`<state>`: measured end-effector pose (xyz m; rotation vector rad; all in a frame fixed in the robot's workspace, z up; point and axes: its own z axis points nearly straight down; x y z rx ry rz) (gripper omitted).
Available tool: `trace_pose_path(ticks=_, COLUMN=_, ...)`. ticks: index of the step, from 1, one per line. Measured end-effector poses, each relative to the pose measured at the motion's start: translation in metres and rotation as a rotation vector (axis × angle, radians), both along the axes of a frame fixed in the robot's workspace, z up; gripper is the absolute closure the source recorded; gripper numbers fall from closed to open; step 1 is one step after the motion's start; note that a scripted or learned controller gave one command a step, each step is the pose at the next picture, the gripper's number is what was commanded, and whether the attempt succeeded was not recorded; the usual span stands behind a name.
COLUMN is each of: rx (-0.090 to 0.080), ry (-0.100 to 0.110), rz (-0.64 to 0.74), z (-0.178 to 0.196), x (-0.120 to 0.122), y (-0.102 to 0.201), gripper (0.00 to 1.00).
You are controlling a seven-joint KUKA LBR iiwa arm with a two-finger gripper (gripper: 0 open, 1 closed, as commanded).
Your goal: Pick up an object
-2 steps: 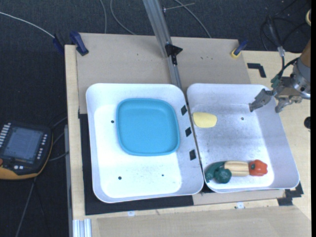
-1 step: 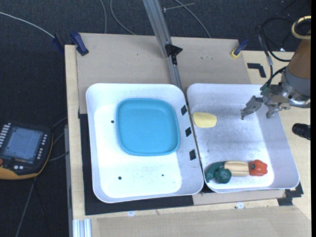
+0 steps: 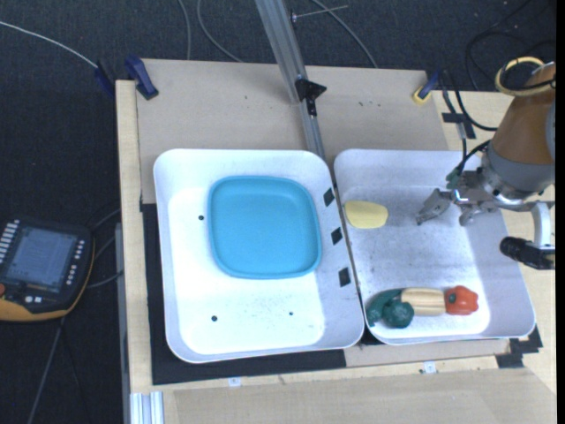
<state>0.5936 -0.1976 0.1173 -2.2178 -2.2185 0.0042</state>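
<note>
White bins are sitting side by side; over the right bin point(image 3: 494, 263) the gripper point(image 3: 450, 208) is hanging with fingers spread, grasping nothing. Near that bin's left edge a yellow piece point(image 3: 365, 215) is lying, while a green, tan and red toy point(image 3: 422, 305) is resting along its front edge.

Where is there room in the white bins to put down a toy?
The right bin has bare floor in its middle, between the yellow lump above and the row of green, tan and red toys below. That bottom edge is crowded. In the left bin, the strip below the blue plate is bare.
</note>
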Motion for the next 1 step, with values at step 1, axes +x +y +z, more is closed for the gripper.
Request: trace_pose_path(ticks=1, rx=-0.001, ry=-0.004, rz=0.000, z=-0.0226, x=-0.0002, y=0.0004, gripper=0.00)
